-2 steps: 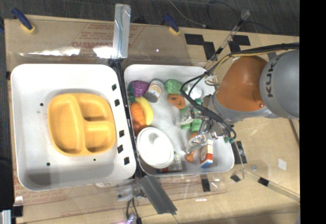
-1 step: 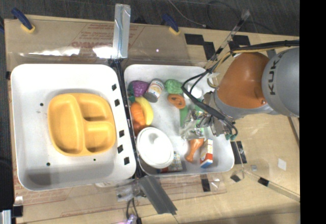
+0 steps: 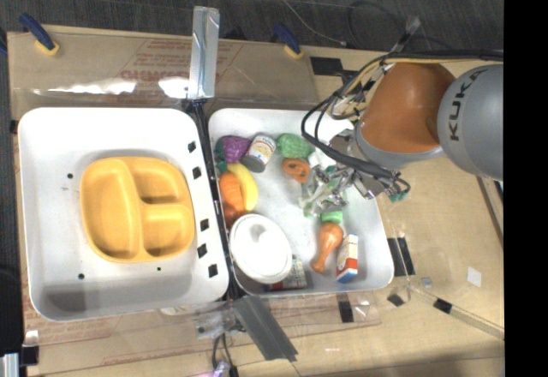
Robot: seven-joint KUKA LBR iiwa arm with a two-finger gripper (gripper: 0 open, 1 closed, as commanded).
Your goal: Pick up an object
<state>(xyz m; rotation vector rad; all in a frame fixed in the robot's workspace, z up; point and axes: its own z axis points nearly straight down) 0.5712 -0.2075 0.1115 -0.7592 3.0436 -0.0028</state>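
A: Readable text?
B: "KUKA" on the arm (image 3: 467,114). Red print on the cardboard (image 3: 154,58) behind the 2 bins is illegible.
A: Gripper?
B: The gripper (image 3: 325,193) is in the right bin (image 3: 377,221); finger state: cannot tell. A carrot (image 3: 326,245) lies just in front of it, a carton (image 3: 348,259) beside that.
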